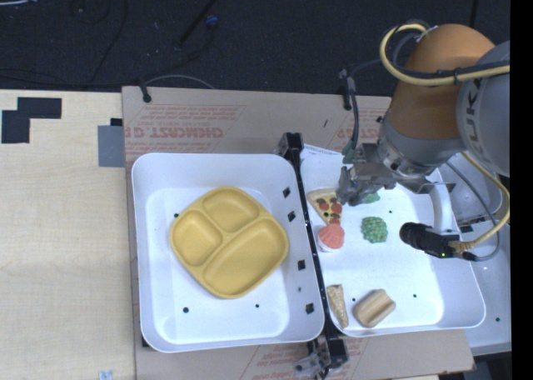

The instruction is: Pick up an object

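Right now the gripper (356,188) sits low in the right bin (466,303), near its upper left corner, just above and right of a pizza slice toy (323,202) that lies against the divider between bins. Whether the gripper is spread or pinched I cannot tell; the dark wrist hardware blocks the tips from this slanted top-down angle, and nothing visibly sits between them. Candidate objects are all in the right bin: the pizza slice, a pink-red shell-like piece (332,236) just below it, a green lumpy piece (374,229) near the bin's center, a tan bread roll (374,307) at lower center, and a tan wedge (336,304) by the lower divider edge. A black cylindrical part (426,239) at center right looks like it belongs to the arm's cabling rather than the toys, though that is unclear. The left bin (158,203) holds a yellow divided plate (230,241) lying flat mid-bin. My read: the arm is positioned for a grab on the pizza slice or something right beside it, since that is the nearest item. Objects hugging the divider wall look harder to grab, with little room on that side.
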`<action>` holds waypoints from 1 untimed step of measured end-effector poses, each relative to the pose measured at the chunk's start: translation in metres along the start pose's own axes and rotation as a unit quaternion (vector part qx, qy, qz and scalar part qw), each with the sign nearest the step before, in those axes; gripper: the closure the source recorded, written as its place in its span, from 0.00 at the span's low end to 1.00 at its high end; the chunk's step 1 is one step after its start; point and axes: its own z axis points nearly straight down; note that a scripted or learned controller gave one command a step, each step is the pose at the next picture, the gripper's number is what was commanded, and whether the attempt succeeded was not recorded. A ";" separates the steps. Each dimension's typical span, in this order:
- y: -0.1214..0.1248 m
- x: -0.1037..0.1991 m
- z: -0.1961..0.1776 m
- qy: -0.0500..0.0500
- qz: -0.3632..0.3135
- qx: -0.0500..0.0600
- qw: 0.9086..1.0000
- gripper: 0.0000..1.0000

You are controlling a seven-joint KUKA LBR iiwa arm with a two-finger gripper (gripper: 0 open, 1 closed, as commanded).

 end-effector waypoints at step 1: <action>0.003 0.059 0.016 0.000 0.000 0.002 1.000 1.00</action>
